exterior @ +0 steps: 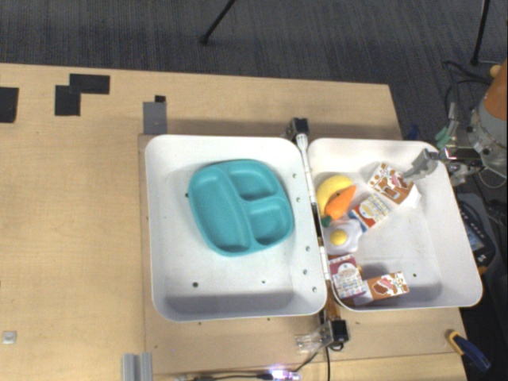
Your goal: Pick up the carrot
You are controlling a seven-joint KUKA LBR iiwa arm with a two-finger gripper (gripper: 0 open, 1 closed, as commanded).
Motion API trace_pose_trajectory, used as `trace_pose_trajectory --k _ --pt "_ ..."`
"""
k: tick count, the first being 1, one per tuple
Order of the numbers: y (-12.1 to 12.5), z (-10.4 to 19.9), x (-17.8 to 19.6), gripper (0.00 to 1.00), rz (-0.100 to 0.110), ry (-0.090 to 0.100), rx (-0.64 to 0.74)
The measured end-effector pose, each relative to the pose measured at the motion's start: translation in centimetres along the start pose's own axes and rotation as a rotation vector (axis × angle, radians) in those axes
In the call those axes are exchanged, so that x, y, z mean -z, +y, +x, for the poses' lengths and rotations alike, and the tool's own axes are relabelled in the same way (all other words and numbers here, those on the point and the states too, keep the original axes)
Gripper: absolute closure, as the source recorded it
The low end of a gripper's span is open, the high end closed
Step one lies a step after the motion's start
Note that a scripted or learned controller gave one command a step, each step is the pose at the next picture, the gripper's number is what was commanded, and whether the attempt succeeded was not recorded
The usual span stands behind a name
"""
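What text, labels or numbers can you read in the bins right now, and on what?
No text is legible.
Carton at top right: brown and white print, too blurred to read.
Carton by the carrot: red print, too small.
Bottom cartons and: print blurred.
Carrot, tray: no markings visible.

Grey arm (482,129) with orange band, seemingly a pale metal gripper (422,165).

The teal divided plate (239,205) sits in the left bin (163,236), way off from the claw. Small cartons (389,184) lie scattered in the right bin (444,284), one right next to the claw, with a yellow banana (332,186) a bit further out.
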State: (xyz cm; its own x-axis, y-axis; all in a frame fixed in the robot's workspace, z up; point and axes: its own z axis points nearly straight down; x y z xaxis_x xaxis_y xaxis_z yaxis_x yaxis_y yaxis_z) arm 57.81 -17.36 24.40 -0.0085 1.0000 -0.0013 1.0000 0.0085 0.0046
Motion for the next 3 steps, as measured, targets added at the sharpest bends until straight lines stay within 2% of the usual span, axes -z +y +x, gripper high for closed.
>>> trace_pose_trajectory --k 1,2,3 --pt "-1.7 7.3 -10.1 0.00 0.008 0.005 -0.144" --pt "3.5 9.0 -14.5 0.00 -0.035 -0.004 -0.285" --pt "3.1 8.8 -14.7 0.00 -0.032 0.001 -0.599"
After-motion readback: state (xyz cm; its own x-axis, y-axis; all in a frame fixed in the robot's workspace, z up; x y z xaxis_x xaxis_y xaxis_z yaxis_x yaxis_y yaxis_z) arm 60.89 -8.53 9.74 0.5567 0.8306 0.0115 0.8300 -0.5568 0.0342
